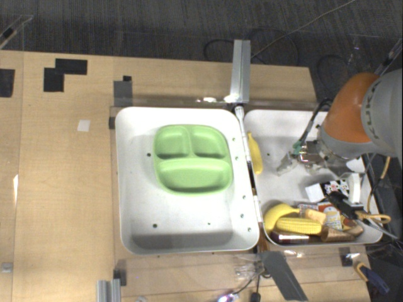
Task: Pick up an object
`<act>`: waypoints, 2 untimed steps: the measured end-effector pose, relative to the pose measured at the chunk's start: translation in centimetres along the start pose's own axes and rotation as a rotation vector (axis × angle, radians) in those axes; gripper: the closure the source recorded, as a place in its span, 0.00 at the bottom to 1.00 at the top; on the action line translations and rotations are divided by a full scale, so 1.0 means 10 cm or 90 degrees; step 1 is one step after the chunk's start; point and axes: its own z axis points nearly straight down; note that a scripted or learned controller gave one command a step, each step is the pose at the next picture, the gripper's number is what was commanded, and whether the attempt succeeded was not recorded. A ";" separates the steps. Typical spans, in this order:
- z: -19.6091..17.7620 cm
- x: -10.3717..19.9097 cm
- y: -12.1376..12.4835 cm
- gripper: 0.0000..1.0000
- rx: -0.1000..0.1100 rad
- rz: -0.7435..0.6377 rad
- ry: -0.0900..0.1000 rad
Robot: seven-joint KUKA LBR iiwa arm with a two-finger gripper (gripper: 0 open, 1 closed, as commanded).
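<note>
My gripper (291, 160) hangs over the middle of the right bin (277, 134), pointing left and down, below the arm's orange band (349, 115). Nothing shows in it. A slim yellow piece (254, 154) lies against the bin's left wall, a short way left of the gripper. Along the bin's near edge sits a pile: a yellow banana (276, 216), a corn cob (297, 226), a small white box (313, 191) and brown and orange items (337, 226). The pile lies below and to the right of the gripper, apart from it.
The left bin (135, 219) holds a green divided plate (191, 158). A metal post (240, 74) stands behind the wall between the two bins. Cables and a small black-and-white object (335, 186) crowd the right bin's right side under the arm.
</note>
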 end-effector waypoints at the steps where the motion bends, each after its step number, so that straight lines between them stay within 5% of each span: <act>1: 0.00 -0.16 -0.01 0.00 -0.001 0.083 0.002; 2: -0.02 -0.35 -0.83 0.00 -0.003 0.065 -0.002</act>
